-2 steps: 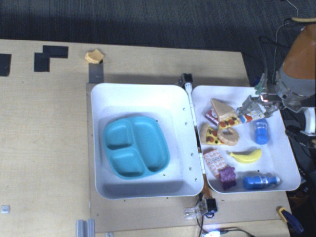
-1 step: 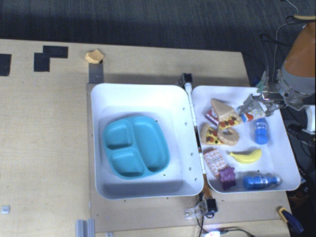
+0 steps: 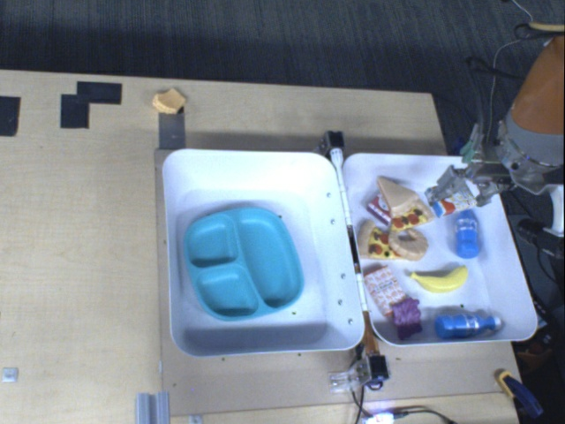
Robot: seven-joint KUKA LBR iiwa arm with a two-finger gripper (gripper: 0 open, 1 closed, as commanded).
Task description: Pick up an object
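Two blue bottles (image 3: pixel 466 237), one banana (image 3: pixel 440 278), perhaps two sandwiches (image 3: pixel 399 200).

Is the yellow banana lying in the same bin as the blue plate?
No, the banana lies in the right bin, while the blue plate sits in the left bin.

A light wooden bench top (image 3: pixel 79 263) is seen from above, taking up most of the view. Beyond its far edge, a dark blue-grey carpeted floor (image 3: pixel 265 25) is shown. Black tape patches (image 3: pixel 88 102) are stuck near the bench's far left corner, and a small tan lump (image 3: pixel 168 102) is laid just beside them. Thin cables (image 3: pixel 521 20) are draped over the floor at the upper right. The scene is evenly lit, with soft shadows.
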